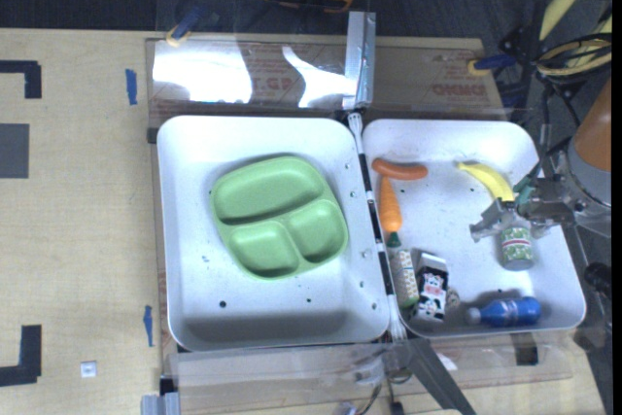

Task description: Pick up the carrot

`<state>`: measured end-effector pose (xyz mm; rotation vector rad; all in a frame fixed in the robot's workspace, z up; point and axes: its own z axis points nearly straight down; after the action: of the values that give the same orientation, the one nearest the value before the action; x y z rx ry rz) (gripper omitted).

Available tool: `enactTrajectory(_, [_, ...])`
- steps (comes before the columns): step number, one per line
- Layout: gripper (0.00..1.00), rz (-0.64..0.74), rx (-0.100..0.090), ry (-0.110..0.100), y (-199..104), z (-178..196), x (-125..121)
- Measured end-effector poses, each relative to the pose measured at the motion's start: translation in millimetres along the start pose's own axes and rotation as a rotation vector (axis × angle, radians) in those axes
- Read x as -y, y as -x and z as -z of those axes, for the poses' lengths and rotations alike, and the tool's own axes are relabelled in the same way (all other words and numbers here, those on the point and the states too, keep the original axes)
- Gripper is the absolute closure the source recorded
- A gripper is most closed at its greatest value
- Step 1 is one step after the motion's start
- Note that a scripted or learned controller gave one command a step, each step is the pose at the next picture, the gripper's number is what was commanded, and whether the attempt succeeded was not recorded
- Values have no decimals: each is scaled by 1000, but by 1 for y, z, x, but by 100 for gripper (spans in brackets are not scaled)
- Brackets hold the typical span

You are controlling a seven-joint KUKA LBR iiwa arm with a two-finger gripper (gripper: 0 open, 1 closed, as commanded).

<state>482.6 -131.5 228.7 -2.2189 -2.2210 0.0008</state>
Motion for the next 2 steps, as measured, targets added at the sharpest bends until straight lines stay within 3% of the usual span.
enactTrajectory(1, [0,310,2,9,-27,-141,-38])
enactTrajectory(2, [0,149,1,2,-108,-44,-59])
